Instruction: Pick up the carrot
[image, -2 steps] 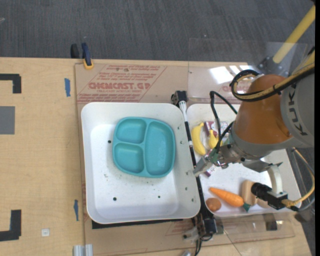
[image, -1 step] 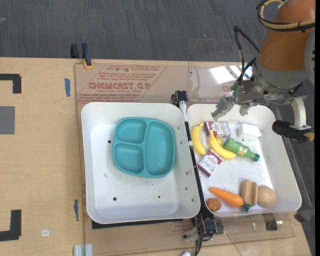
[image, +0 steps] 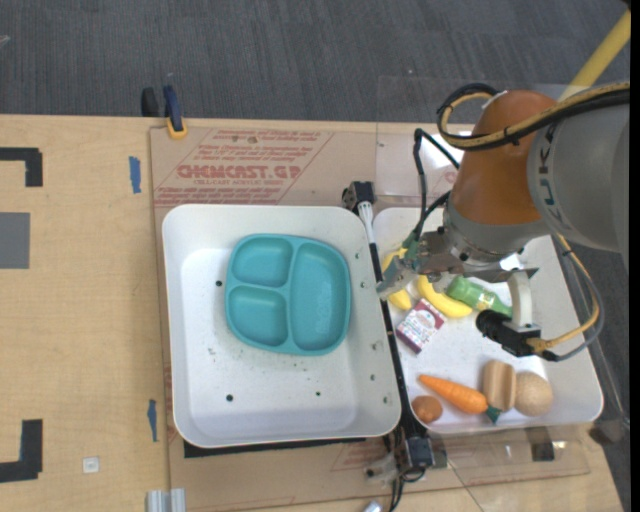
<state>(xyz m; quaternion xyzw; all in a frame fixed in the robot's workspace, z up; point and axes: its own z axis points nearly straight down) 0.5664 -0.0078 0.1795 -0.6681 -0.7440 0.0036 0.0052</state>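
Carrot (image: 453, 392) lies loose near front of right bin (image: 570, 405), between small brown egg-like item (image: 427, 408) and bread roll (image: 498, 385) | pincer (image: 400, 272) low at bin's left rim over banana (image: 432, 296), well apart from carrot; finger state: cannot tell | judged: no grasp yet, approach, grip, lift all remain

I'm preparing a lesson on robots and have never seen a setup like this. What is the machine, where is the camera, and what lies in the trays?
One camera looks down at a slant on a bench. The grey and orange robot arm reaches in from the right. The left bin holds a teal divided plate. The right bin holds a carrot, a banana, a green item, a small carton, a bread roll and a small brown egg-like item. The arm hovers over the banana; the carrot lies untouched.
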